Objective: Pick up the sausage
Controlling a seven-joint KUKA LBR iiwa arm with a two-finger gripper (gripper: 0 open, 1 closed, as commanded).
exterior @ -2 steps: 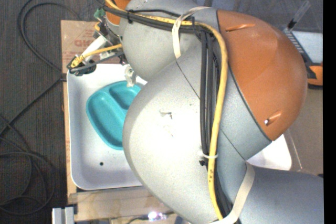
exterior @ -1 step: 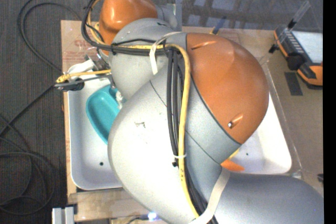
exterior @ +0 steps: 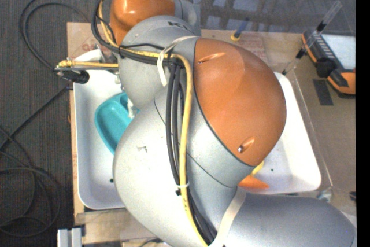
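Note:
The grey and orange arm [exterior: 196,124] reaches across the middle of the camera view and covers most of both bins. Its wrist end points toward the far side of the left bin [exterior: 87,182], where a thin brass-coloured rod [exterior: 87,66] sticks out to the left over the bin's rim. A turquoise object [exterior: 113,121] lies in the left bin, partly under the arm. A small orange piece [exterior: 253,183] peeks out from under the arm in the right bin [exterior: 303,153].
Black cables [exterior: 34,55] loop over the dark floor to the left of the bench. An orange and black device [exterior: 335,69] sits on the bench at the far right. The wooden bench edge [exterior: 72,124] runs along the left bin.

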